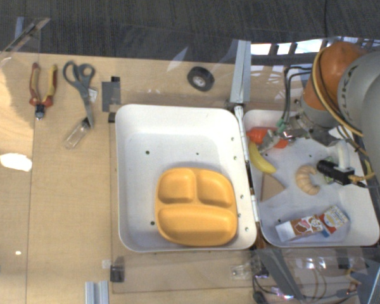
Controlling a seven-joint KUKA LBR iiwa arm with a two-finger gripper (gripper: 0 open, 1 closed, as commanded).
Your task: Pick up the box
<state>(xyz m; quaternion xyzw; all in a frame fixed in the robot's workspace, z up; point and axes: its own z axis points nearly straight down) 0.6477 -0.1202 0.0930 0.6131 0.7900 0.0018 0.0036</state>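
The box (312, 223) is a long red and white carton lying flat at the front of the right bin (361, 236). My gripper (284, 132) is low at the bin's back left, well away from the box. It sits right beside a red-orange object (259, 135) and just above a banana (261, 160). The grey arm with its orange band (332, 68) comes in from the upper right and covers the bin's back right corner.
A croissant (307, 178) and a brown card piece (272, 187) lie between the gripper and the box. The left bin (133, 132) holds a yellow sectioned tray (196, 205). Scissors (82, 87), pliers (41, 88) and a tape roll (201, 78) lie on the bench.
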